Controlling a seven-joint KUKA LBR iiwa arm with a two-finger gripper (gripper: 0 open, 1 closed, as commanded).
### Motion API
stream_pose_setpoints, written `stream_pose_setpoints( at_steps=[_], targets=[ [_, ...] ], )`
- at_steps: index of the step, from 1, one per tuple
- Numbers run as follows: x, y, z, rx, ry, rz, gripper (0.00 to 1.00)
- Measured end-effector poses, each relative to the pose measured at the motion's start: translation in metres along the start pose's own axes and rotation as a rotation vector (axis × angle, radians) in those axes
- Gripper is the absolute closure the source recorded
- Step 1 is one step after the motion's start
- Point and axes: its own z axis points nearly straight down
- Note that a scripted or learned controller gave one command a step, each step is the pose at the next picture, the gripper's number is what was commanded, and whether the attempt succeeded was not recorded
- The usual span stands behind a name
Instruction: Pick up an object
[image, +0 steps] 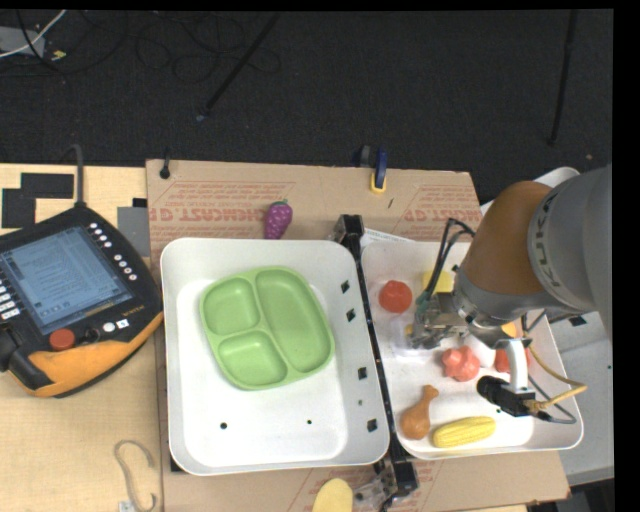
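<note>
My gripper (432, 330) hangs low over the middle of the right bin (400, 265), below the grey arm with its orange band. A red tomato-like ball (395, 295) lies just to its upper left. A pink toy (460, 363) sits right below and to the right of the gripper. A chicken drumstick (420, 410) and a yellow corn cob (461, 432) rest near the bin's front edge. A yellow piece (436, 280) is partly hidden behind the arm. I see nothing between the fingers.
The left bin (190, 400) holds a green divided plate (266, 327). A purple grape bunch (277, 218) lies on the cardboard behind the bins. A teach pendant (70, 290) sits at far left. A yellow object (333, 495) lies in front of the bins.
</note>
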Motion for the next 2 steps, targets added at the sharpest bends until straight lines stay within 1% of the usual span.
stream_pose_setpoints(
  at_steps=[1, 2],
  targets=[
    [-0.001, -0.004, -0.062, 0.000, -0.003, -0.005, 1.00],
    [-0.003, -0.002, -0.126, -0.002, -0.003, -0.007, 1.00]
  ],
)
